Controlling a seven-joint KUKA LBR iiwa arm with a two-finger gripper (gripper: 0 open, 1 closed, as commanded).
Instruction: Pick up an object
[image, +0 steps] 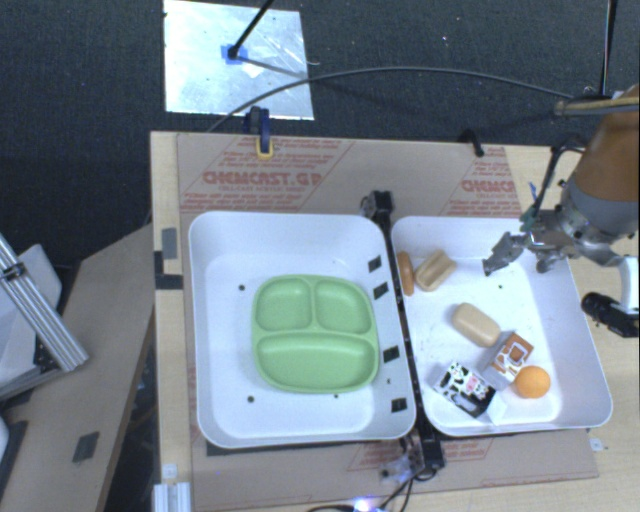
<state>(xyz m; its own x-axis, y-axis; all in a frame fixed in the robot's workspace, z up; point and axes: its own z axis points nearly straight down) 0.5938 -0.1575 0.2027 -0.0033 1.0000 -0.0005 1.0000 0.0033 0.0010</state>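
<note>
- Gripper first: the two-finger gripper (522, 252) hangs over the back of the right white bin (590, 345), fingers spread apart with nothing between them, well clear of every object below.
- Nearest the camera, at the front of that bin, lies a small black-and-white patterned box (465, 386). It looks stiff and light; its flat sides look right for a squeeze across the short width.
- Just beside it sits a smooth orange ball (533, 382), touching or nearly touching a small white-and-orange printed carton (508, 355). The ball looks hard and slick, likely to roll out of a pinch unless taken dead centre. The carton looks light and possibly crushable.
- A step further back, a tan rounded loaf-shaped block (475, 324) rests alone in mid-bin with open floor around it. That would be my pick: probably light, maybe slightly soft, and easy to close on across its narrow waist.
- Further still, near the divider, a beige bread-like piece (434, 270) leans against a slim orange sausage-shaped stick (404, 273). Crowded together and hard by the bin wall, they look awkward for finger clearance.
- Over on the left, the other white bin (215, 300) holds a pale green divided plastic tray (316, 332): wide, flat, rigid, only graspable by its rim.
</note>
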